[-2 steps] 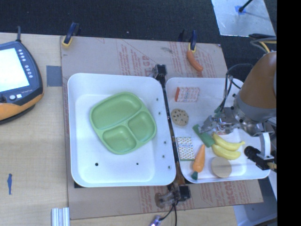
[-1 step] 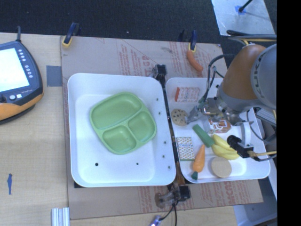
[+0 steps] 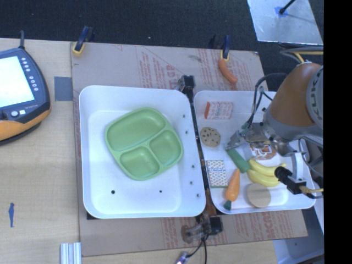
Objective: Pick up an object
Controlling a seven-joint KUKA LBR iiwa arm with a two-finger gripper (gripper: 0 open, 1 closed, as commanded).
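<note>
Gripper (image 3: 240, 141) low in the right bin (image 3: 242, 99), jaw state can't tell, tip at about 12 o'clock of a green stick (image 3: 238, 160), cookie (image 3: 209, 136) at its 9, banana (image 3: 263, 172) and carrot (image 3: 232, 187) toward 5–6; green divided plate (image 3: 144, 142) sits in the left bin (image 3: 99, 100).

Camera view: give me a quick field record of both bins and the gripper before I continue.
left bin: holds a green divided plate
right bin: cookie, carrot, banana, round tan disc, two small printed packets
gripper: low over the right bin, beside the cookie
outside bins: orange hot dog toy on the cardboard
held object: none visible
</note>
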